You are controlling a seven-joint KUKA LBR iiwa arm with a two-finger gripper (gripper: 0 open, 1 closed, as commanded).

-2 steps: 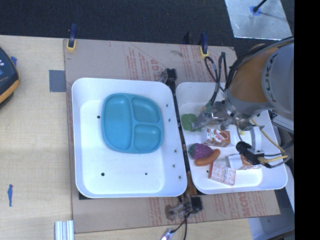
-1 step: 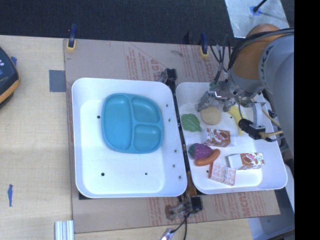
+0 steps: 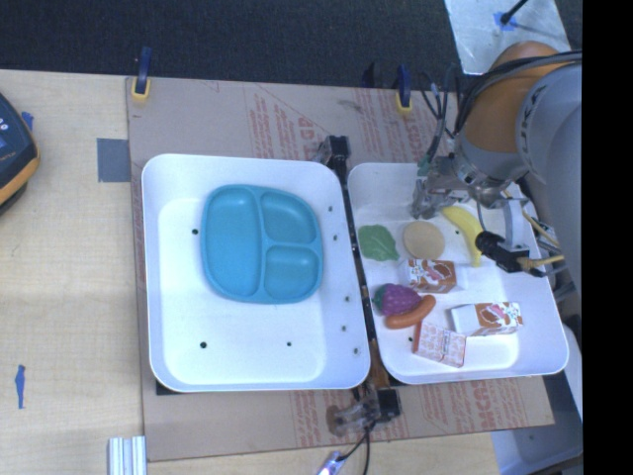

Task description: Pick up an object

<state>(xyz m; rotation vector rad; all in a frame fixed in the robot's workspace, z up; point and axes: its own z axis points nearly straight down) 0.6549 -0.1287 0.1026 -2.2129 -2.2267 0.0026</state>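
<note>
The gripper (image 3: pixel 427 198), its state impossible to tell, hangs just beside the banana (image 3: pixel 461 228), seemingly lining up a grab.

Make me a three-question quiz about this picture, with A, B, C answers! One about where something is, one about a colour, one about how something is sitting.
1. Where is the banana?
A. left bin
B. right bin
C. on the bench

2. What colour is the plate?
A. blue
B. red
C. yellow

3. How does the plate sit?
A. leaning on the bin wall
B. upside down
C. flat, hollows facing up

Answers: 1 B, the banana lies in the right bin near the hand. 2 A, the plate is light blue. 3 C, its three hollows face up in the left bin.
</note>
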